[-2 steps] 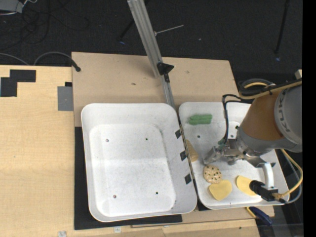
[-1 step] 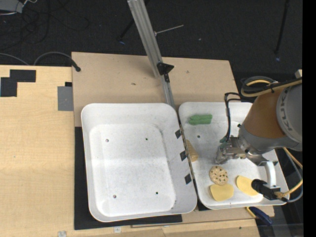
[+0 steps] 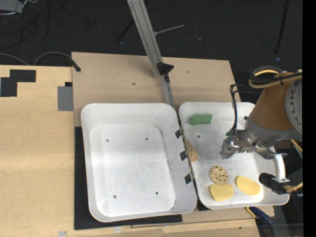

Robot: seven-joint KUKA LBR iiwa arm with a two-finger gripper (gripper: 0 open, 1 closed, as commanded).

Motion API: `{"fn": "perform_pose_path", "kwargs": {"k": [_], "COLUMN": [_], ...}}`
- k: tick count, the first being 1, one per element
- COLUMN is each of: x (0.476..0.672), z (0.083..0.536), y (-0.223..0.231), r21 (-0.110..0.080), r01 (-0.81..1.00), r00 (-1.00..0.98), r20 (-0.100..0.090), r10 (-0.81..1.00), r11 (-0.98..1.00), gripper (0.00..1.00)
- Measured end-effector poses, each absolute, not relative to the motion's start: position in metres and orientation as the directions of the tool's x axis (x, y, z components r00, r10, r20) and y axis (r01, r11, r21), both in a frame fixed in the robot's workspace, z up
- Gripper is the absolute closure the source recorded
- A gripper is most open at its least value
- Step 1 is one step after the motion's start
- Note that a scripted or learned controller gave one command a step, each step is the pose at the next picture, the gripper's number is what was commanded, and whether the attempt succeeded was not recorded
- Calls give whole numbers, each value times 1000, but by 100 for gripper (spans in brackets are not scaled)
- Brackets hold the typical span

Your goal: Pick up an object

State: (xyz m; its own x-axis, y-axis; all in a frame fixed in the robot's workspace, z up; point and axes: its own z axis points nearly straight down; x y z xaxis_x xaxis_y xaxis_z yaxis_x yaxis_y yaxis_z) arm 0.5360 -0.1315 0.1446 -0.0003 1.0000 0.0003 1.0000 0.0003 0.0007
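While the arm (image 3: 276, 115) leans in from the right over the right bin (image 3: 217, 111), its gripper (image 3: 228, 149) hangs low above the bin's middle, over bare white floor. Whether it is open or closed cannot be told from this slanted view, and nothing can be seen held in it. Several objects lie in that bin: a green block (image 3: 200, 119) near the far wall, well apart from the gripper; a round speckled cookie (image 3: 218, 174) toward the near side, just below the gripper's spot; a yellow piece (image 3: 221, 192) touching or nearly touching the cookie on its near side; and a second yellow piece (image 3: 248, 185) just beside the first, to its right. A small tan object (image 3: 191, 152) rests against the bin's left wall, by the divide between the bins. The left bin (image 3: 131, 162) sits close beside the right one on the bench (image 3: 39, 147).
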Motion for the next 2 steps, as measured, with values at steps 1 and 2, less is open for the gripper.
{"fn": "perform_pose_path", "kwargs": {"k": [1, 2], "x": [546, 546], "z": [199, 222], "y": [-127, -128], "r21": [3, 0], "r01": [1000, 1000], "r00": [-1, -1], "r20": [0, 0], "r10": [1000, 1000], "r11": [1, 1], "gripper": [100, 100]}}
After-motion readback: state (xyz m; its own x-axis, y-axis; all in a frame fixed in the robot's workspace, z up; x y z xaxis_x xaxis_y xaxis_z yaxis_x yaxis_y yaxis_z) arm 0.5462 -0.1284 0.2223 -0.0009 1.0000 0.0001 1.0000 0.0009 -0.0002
